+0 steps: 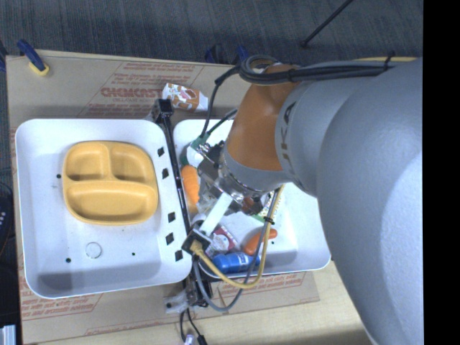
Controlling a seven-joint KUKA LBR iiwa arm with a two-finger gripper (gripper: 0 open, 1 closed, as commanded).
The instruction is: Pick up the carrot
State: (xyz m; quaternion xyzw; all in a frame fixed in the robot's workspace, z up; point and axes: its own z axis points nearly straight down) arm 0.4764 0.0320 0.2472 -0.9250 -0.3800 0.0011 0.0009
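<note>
Camera view: carrot [190, 184] lies at right bin's [305, 254] left wall, gripper [215, 218] just beside it, finger state hidden by the wrist so I cannot tell; probably approach step, next needs alignment over the carrot before closing.

Likely a robotics lab, 2 white bins [36, 192], cardboard-covered bench [108, 77], carpet [144, 13]
</note>
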